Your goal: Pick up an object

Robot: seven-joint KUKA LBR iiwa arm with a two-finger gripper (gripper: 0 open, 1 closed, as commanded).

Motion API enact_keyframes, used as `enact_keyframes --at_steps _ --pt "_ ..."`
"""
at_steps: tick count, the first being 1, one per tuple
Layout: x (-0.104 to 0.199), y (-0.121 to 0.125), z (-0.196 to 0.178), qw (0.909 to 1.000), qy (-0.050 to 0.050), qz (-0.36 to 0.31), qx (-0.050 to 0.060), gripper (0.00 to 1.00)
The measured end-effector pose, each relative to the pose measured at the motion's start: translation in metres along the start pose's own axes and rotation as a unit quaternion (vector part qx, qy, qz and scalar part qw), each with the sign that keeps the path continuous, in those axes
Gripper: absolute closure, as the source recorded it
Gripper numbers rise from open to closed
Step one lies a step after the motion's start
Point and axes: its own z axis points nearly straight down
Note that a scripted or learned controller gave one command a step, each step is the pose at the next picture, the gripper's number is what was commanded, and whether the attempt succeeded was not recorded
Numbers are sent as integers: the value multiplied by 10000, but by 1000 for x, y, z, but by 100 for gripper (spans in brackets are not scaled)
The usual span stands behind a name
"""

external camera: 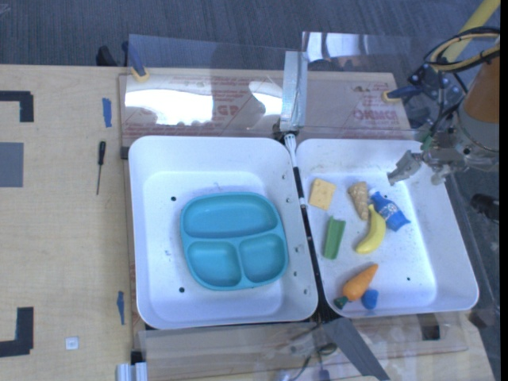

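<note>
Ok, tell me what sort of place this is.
Most likely a robotics lab test bench, not a kitchen. Two white bins sit side by side on a wooden bench, toy food like a banana and carrot fills one, and a cabled robot arm reaches in.

— What do we see of the arm (482,105) itself?

— We see an orange band on its body at the counter's far right edge, with grey housing just below it. Yellow and black cables (460,42) loop above it, toward the far right corner.

— And the wrist end?

— We make out a cluster of dark fittings with small blue parts, then a pale grey metal claw (414,167) with blocky, angular pieces. We can't tell screws or markings apart; that part is too small and blurred for us.
</note>
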Motion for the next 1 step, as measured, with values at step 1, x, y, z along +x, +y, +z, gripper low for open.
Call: enact_keyframes --at_steps 1 --pt "7 3 97 9999 19 -148 31 0"
